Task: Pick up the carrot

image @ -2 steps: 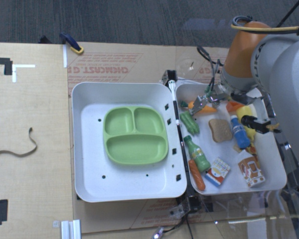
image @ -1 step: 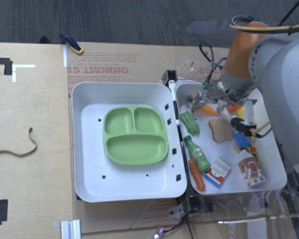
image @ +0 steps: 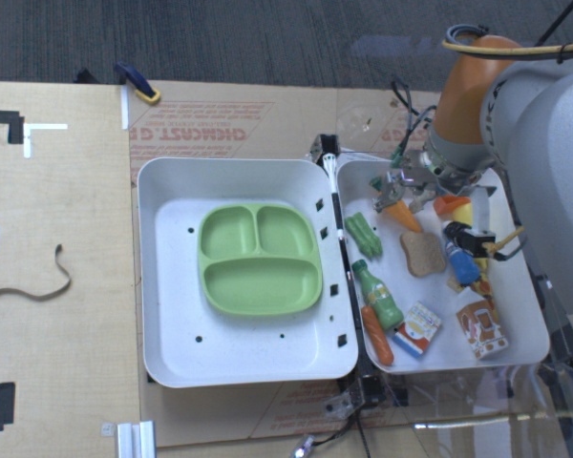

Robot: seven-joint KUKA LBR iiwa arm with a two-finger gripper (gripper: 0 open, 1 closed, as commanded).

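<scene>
While the grey arm [image: 530,151] with its orange band [image: 468,79] reaches in from the right, the gripper [image: 398,195] hangs low over the far part of the right bin [image: 516,346]. Its metal fingers [image: 390,197] sit just at the upper left end of the carrot [image: 402,215], an orange wedge lying aslant on the bin floor. Whether the fingers are apart or closed cannot be told from this angle, and nothing shows the carrot between them.

Beside the carrot, toward the near side, lies a slice of brown bread [image: 422,253]. To the left of it a green pickle-like piece [image: 364,235] rests near the wall shared with the other bin. Nearer still stands out a green bottle [image: 379,297] lying on its side, with a red-orange sausage-shaped toy [image: 377,337] below it. A small printed carton [image: 418,329] lies next to those, and a brown snack packet [image: 481,329] sits at the near right. A blue bottle [image: 461,259] with a dark cap lies under the arm's wrist, close to a yellow piece [image: 464,212].

The left bin [image: 162,284] holds a green divided plate [image: 261,260] with three compartments. Both bins rest on cardboard on the counter [image: 53,351], where a dark curled cord [image: 33,282] lies well apart at the left.
</scene>
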